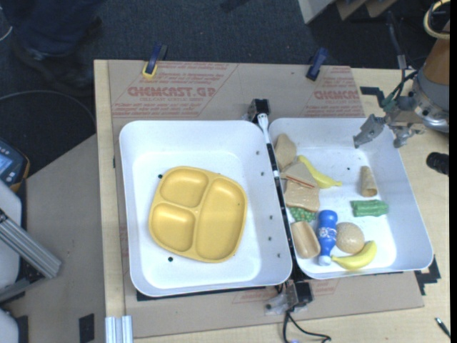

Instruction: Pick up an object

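The right bin (407,191) holds several toy foods: a yellow banana (319,172), a tan roll (367,181), a green piece (369,207), a blue and white bottle (326,232), a round bun (349,237) and a second banana (355,257). More bread-like pieces (296,184) lie along its left wall. My gripper (383,136) hangs over the bin's far right corner, above the tan roll. It is open, and nothing sits between its fingers.
A yellow divided plate (198,213) lies in the left bin (136,156). Clamps (152,61) hold the cardboard sheet at the back. Cables and a black mount (260,110) sit between the bins at the far edge.
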You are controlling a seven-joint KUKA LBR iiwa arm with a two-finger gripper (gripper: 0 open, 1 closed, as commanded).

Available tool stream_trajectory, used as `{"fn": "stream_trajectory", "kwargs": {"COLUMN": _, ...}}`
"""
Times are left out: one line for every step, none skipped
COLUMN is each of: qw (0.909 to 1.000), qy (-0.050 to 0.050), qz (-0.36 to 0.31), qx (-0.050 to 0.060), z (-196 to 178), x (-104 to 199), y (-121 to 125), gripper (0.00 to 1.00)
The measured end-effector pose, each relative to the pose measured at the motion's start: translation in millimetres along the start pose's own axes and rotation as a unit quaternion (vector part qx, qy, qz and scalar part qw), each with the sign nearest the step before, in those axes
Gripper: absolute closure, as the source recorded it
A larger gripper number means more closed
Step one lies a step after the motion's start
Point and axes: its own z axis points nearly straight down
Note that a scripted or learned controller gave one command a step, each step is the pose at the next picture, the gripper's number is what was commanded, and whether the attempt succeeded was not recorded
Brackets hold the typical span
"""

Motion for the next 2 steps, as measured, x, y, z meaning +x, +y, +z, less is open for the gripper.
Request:
{"fn": "stream_trajectory", "kwargs": {"qw": 1.0000, "qy": -0.002, "qz": -0.002, "qx": -0.008, "z": -10.0, "x": 0.6, "y": 3.2, "gripper": 0.00}}
{"fn": "stream_trajectory", "kwargs": {"qw": 1.0000, "qy": -0.002, "qz": -0.002, "qx": -0.006, "z": 31.5, "x": -0.3, "y": 5.7, "gripper": 0.00}}
